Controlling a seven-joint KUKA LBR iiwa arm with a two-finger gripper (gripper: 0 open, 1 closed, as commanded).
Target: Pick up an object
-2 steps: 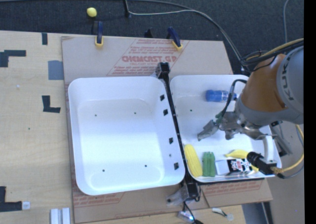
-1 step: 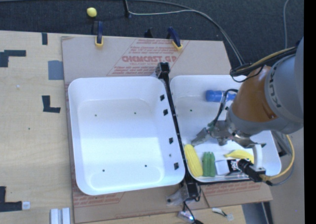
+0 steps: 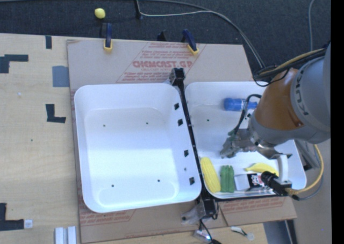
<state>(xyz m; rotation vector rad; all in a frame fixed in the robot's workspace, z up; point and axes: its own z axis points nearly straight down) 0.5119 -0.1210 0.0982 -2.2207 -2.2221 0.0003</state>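
Hovering low in the right bin (image 3: 215, 95), the gripper (image 3: 232, 149) hides its fingers; I cannot tell their state. Lower right of centre lie one corn cob (image 3: 210, 174), one green block (image 3: 227, 178), one blue cylinder (image 3: 234, 103) above. Corn looks light, stiff; grasp mid-length.

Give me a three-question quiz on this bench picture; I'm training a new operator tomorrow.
1. True or false: the yellow corn cob lies in the right bin.
2. What lies right beside the corn? A) green object B) red cup C) spoon
3. Which colour is the cylinder near the right bin's far wall?

Key: 1 true. 2 A, the green object. 3 blue, the cylinder, beyond the gripper.
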